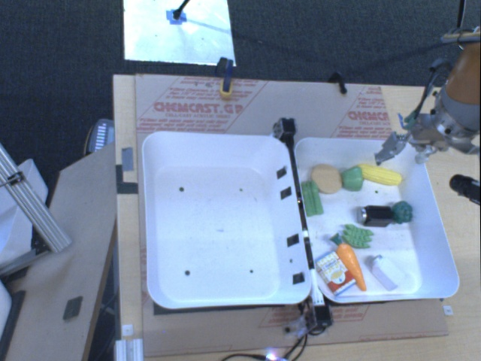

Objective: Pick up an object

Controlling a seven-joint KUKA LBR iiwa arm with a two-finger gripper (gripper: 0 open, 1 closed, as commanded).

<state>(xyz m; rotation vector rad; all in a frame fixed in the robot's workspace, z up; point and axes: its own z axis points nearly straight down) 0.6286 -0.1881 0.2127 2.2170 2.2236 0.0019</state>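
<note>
Two shallow white plastic bins are sitting side by side on the pale wooden worktop (90,201). The left bin (218,216) is showing only its bare white floor. The right bin (436,269) is holding a tan round potato-like toy (326,178), a yellow corn cob with a green end (373,176), a flat green strip (311,198), a dark cylinder (376,215) touching a green broccoli-like piece (402,212), a green leafy toy (358,236), an orange carrot (351,265), a small printed carton (331,271) and a pale grey block (382,273). The pincer (406,146) is hovering at the bin's upper right rim, fingers spread, pinching nothing.
</note>
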